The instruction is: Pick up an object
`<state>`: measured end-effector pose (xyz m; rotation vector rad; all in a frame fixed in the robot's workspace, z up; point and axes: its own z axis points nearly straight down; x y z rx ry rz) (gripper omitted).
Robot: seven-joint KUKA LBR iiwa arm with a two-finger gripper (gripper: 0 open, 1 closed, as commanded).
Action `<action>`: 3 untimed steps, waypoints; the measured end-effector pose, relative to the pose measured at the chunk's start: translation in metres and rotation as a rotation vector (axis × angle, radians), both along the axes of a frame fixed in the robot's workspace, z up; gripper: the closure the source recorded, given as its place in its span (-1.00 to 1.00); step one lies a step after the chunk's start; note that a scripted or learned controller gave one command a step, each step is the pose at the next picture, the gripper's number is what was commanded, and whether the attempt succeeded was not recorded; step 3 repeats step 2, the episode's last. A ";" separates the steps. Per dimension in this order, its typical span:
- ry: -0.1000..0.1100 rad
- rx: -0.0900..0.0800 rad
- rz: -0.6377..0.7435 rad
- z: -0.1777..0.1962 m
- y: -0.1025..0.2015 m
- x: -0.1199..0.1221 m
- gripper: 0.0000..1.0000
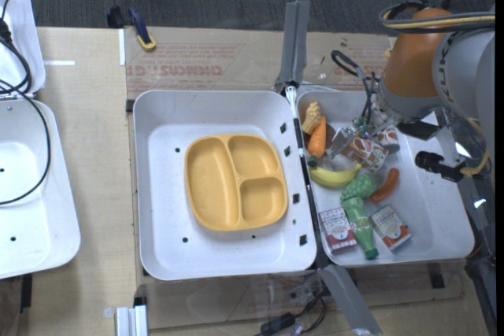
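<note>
Objects lay heaped in the right bin (441,236): banana (334,175), carrot (316,141), green bottle (361,226). Whether the fingers (364,126) above them were apart could not be told.

The grey arm (465,67), orange band uppermost, reaches in from the right, its gripper (364,130) lowered over the right bin's (449,244) far end.

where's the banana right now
The banana lies in the right bin, near its left wall, just below the carrot and above the green bottle.
</note>
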<state>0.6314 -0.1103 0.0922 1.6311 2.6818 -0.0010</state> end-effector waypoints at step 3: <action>0.000 0.001 -0.043 0.100 0.050 0.021 1.00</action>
